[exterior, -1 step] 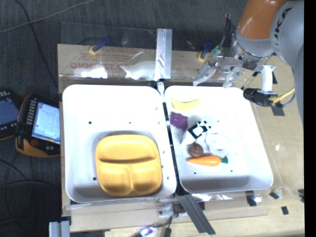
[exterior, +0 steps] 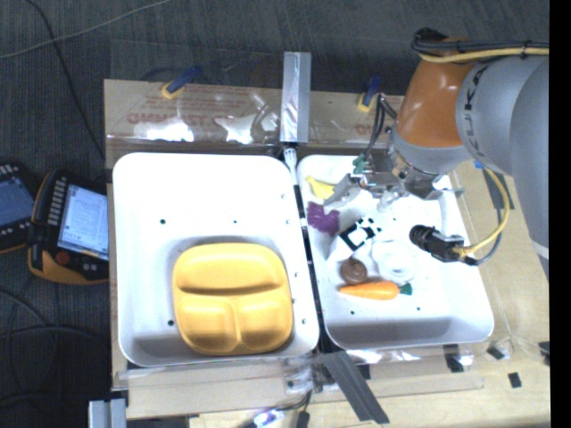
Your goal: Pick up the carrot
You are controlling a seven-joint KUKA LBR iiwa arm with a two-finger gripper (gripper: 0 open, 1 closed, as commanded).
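Clearly the step in hand was the approach: the grey arm with its orange band hung over the upper part of the right-hand shallow white bin, and its two-finger gripper sat well above and away from the target. Whether the gripper was apart or together could not be told from this slanted view.

To do it well, in my judgement, the gripper would need to travel toward the bin's near side and descend across the narrow width of the orange plastic carrot, since closing along its length would likely let it slip. It would also do well to keep off the small brown rounded object, which touched or nearly touched the carrot's upper left side, and off the white rounded piece just above it.

The carrot lay flat on the bin floor in the lower middle of the right bin, lengthwise left to right, with a small green tip at its right end. It looked smooth, slim and tapered. A purple toy lay farther up.
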